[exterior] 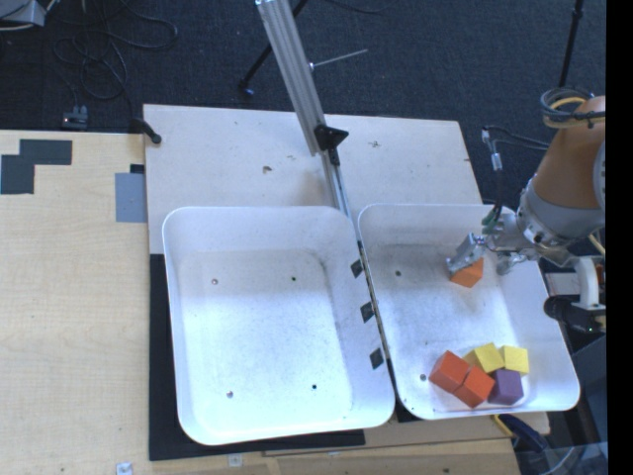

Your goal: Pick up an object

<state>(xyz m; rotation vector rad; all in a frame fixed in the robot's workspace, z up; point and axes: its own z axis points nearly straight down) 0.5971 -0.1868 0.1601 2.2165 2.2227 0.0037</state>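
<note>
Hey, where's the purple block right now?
The purple block lies in the right bin, near its front right corner, touching the yellow blocks behind it and an orange block to its left.

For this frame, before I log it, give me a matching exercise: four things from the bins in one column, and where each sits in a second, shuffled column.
Things:
1. orange block
2. purple block
3. gripper
4. left bin

Places:
A. over the upper part of the right bin, reaching in from the view's right
B. left of the metal divider rail
C. in the cluster at the right bin's near corner, below the yellow blocks
D. apart from the cluster, right at the gripper

Pairs: 1-D, 2-C, 3-A, 4-B
</note>
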